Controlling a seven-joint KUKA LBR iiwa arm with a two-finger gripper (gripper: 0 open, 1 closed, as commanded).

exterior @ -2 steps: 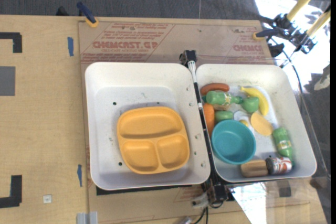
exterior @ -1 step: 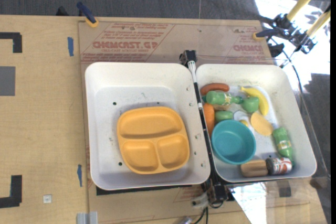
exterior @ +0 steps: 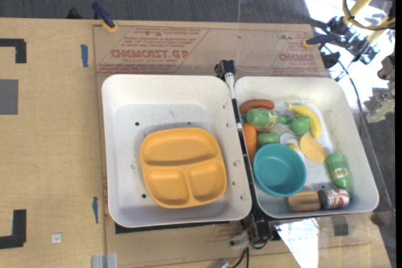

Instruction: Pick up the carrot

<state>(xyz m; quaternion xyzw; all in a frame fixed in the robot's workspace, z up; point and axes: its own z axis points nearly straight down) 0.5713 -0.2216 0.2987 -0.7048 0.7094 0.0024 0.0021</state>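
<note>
1. Two white bins sit side by side, the left bin point(exterior: 119, 135) touching the right bin point(exterior: 358, 154) along their shared wall.
2. A yellow divided plate point(exterior: 182, 166) lies flat in the left bin.
3. A teal bowl point(exterior: 279, 169) stands upright in the right bin, toward its near side.
4. The carrot point(exterior: 250, 138) lies in the right bin against the shared wall, just beside the bowl's far-left rim.
5. A banana point(exterior: 308, 117) and a red sausage point(exterior: 257, 105) lie beyond the bowl, the sausage just beyond the carrot.
</note>
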